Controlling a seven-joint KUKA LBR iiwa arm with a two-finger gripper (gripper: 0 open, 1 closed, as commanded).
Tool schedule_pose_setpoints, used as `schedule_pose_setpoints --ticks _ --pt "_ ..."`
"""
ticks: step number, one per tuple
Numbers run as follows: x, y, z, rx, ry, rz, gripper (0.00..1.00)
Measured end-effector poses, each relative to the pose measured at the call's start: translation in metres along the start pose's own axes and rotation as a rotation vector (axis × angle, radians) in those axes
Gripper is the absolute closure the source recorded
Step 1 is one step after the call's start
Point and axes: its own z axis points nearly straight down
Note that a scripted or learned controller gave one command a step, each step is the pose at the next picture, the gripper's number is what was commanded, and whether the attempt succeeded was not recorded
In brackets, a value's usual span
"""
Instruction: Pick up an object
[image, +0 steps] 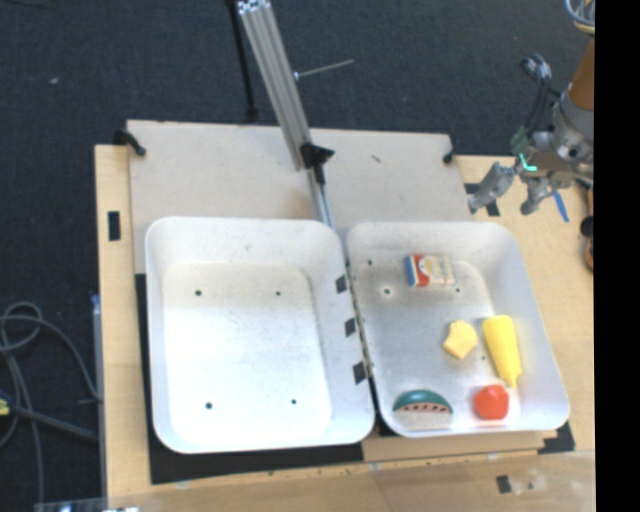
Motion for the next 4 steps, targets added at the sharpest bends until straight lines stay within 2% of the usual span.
schedule_pose_setpoints --ticks 1,3,4 --pt "0.0 0.001 -0.004 -0.004 -0.004 -0.003 0.0" --pt "0.001 0.011 0.113 0.0 -0.002 -0.004 0.0" --pt "0.007 0.013 0.158 -0.002 -0.002 -0.004 0.0"
